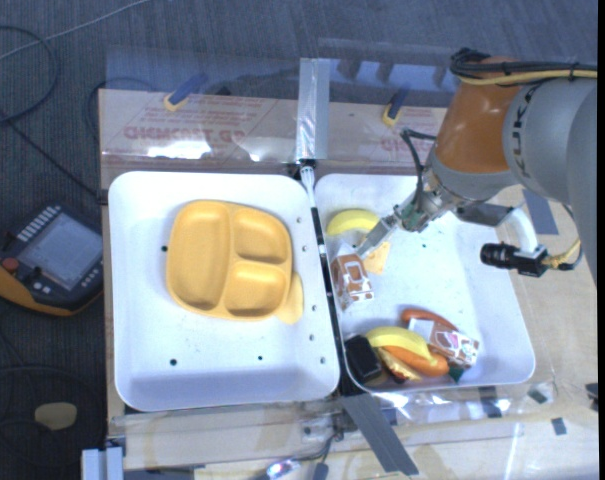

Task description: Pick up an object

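Nearest, in the right bin's point(502, 298) near corner, lies a heap: a black item point(362, 360), a banana point(397, 341), an orange piece point(414, 365) and a red-and-white packet point(444, 336), all touching. Farther in, by the divider, a brown-and-white packet point(351, 279) lies just left of a pale yellow chip point(378, 258), with a yellow lemon-like piece point(350, 222) beyond. The gripper point(374, 236) reaches down-left from the right, its tip at that lemon piece; how its fingers stand I cannot tell. The left bin point(142, 348) holds a yellow divided tray point(230, 258).
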Controlling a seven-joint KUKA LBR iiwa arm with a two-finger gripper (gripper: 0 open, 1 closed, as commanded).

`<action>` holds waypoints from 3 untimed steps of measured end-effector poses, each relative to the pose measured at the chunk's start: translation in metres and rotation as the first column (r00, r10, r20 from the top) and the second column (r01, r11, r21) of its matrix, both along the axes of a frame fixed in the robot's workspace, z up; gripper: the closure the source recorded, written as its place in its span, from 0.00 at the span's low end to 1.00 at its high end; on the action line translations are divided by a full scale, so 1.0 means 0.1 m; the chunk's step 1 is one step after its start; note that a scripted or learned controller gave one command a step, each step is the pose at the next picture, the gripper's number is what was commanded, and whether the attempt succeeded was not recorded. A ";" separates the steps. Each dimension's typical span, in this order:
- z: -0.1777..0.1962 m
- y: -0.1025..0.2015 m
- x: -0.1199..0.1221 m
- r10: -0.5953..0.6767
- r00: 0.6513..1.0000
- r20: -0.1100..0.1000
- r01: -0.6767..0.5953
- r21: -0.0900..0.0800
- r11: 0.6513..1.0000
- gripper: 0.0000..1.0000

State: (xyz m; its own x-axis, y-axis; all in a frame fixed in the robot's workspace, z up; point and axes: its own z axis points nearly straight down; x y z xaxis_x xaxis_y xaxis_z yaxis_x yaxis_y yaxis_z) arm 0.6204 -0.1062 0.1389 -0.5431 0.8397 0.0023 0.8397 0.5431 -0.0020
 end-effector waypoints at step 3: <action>-0.51 -0.43 0.31 -0.364 0.931 -0.002 0.364 0.005 0.931 1.00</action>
State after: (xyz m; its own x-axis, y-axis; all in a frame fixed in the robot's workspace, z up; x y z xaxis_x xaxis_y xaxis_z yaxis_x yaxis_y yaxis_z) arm 0.6517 -0.1491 0.0879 -0.2003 0.9797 0.0076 0.9797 0.2003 -0.0004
